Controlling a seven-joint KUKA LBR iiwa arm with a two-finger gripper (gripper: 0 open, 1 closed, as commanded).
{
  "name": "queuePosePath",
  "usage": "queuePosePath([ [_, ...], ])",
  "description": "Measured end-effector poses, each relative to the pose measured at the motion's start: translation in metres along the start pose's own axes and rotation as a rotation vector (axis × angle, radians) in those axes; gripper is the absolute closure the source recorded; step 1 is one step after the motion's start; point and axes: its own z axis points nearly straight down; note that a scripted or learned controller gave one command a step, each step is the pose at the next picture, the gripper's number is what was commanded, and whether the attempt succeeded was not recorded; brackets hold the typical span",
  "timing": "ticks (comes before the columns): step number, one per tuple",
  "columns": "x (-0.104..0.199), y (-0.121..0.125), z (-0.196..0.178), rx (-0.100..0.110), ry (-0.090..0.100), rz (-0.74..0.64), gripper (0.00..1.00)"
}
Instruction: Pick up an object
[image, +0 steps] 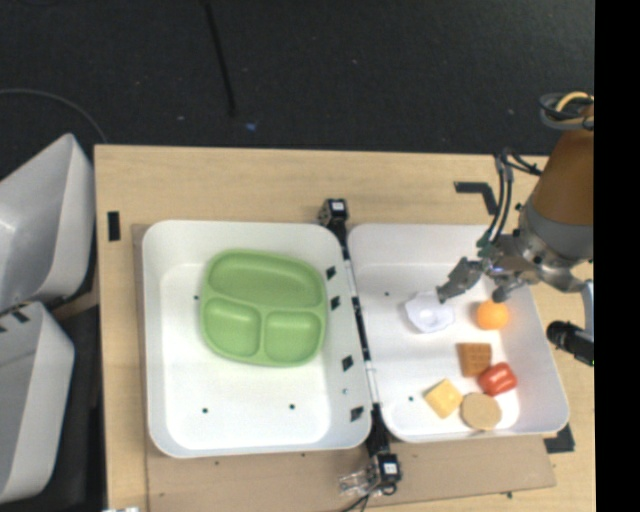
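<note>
Two white bins are sitting side by side on our bench (120, 300): the left bin (165, 420) is holding a green divided plate (264, 308), and the right bin (540, 400) is carrying the food pieces. We are hanging our gripper (478, 282) above the right bin, fingers spread and gripping nothing, between a white piece (428, 314) and an orange ball (491, 316). Nearer the front are lying a brown square (475, 356), a red piece (497, 379), a yellow block (443, 398) and a tan disc (481, 411).
</note>
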Motion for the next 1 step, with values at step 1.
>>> queuePosePath([
  [1,0.0003,0.0026,-0.0064,-0.012,-0.002,-0.003,0.0],
])
